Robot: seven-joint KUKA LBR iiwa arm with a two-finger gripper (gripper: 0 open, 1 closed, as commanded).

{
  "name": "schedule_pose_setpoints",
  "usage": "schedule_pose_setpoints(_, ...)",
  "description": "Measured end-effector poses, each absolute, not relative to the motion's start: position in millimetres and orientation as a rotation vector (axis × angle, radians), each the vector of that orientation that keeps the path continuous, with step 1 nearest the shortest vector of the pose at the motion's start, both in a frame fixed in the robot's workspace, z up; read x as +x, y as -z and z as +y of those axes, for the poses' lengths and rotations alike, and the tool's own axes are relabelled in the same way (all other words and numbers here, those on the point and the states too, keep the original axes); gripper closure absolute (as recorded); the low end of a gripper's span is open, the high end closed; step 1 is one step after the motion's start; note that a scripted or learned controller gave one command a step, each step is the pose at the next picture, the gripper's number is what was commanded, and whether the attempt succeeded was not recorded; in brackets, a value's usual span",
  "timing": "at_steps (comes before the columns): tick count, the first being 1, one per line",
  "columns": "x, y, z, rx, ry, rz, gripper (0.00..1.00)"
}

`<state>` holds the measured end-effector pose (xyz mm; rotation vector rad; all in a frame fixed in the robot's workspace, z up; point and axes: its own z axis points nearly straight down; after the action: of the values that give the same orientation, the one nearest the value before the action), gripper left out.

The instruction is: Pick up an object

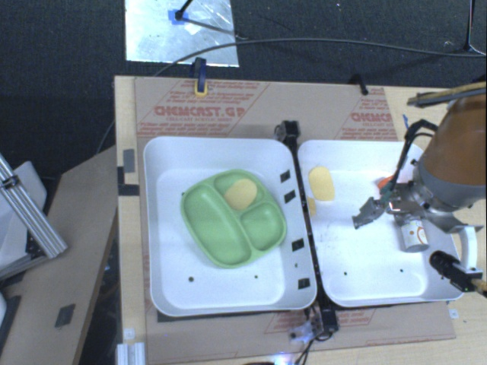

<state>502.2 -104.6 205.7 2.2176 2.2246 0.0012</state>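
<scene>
Now the two-finger gripper (370,212) of the grey arm hangs low in the right white bin (358,291), and its dark tip points to the left; if its fingers are spread or pressed together I cannot tell, because the wrist covers them and the picture is soft there. Nothing is seen between them, so I judge that no object is picked yet.

Just beside the wrist there is a small orange-red piece (384,181), partly hidden. Further to the left, near the inner wall of the same bin, lies a pale yellow rounded block (322,182), well apart from the gripper. In the left white bin (198,295) sits a green plastic divided plate (221,230), and a yellow oval object (242,195) rests in its upper compartment.

In my opinion the yellow block is the nearest free target. To do the step well, the gripper should come above its middle, go down straight, and close across the narrow side, keeping away from the bin wall.
</scene>
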Motion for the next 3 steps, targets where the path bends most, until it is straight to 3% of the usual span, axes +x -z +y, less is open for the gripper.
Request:
schedule_pose_setpoints(2, 499.1, -101, -114, 2.222, 0.002, 2.224, 0.00)
schedule_pose_setpoints(3, 499.4, -84, -114, 2.222, 0.000, 2.224, 0.00)
